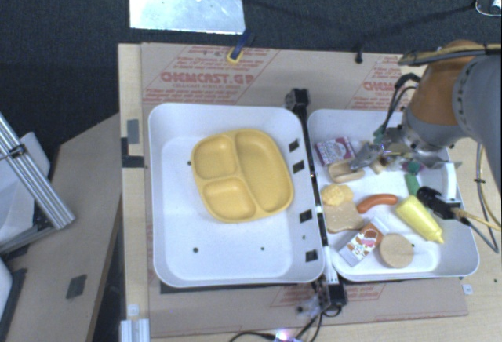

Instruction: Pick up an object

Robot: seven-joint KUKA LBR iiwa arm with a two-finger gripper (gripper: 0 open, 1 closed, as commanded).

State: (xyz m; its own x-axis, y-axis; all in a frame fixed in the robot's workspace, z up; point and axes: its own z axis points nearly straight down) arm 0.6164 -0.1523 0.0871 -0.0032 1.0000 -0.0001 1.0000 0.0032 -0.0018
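We see the gripper, fingers apart, just above the bread piece, which lies left-below it.

Two white bins sit side by side on the desk. The left bin holds a yellow divided plate, near its middle. The right bin holds a sausage, a yellow bottle, a round biscuit, a small carton and a bread slice. The gripper hangs over that bin's far left corner, just beside a tan food piece.
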